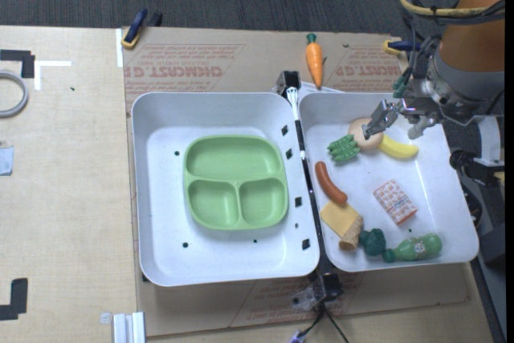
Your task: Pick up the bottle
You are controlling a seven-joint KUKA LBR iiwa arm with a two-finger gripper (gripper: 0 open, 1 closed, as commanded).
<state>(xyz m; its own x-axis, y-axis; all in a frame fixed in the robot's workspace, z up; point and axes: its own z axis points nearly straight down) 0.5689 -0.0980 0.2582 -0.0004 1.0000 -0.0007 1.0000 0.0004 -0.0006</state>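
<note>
Bins: two, a left bin point(152, 197) and a right bin point(454, 197).
Plate: one green divided plate point(236, 181) in the left bin.
Right bin holds: one banana point(399, 147), one sausage point(330, 182), one cheese wedge point(341, 220), one red patterned packet point(394, 201), one green bottle point(414, 248).
Carrot: one point(313, 59), outside the bins.
Gripper point(382, 121): fingers slightly parted, holding nothing, at the right bin's far end.
Bottle position: lying at the near edge, well apart from the fingers.

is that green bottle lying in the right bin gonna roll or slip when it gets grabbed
The green bottle lies on its side near the right bin's front wall, so its rounded body may roll if nudged. It looks like smooth plastic, probably light and somewhat slippery. The wall may block rolling forward.
</note>
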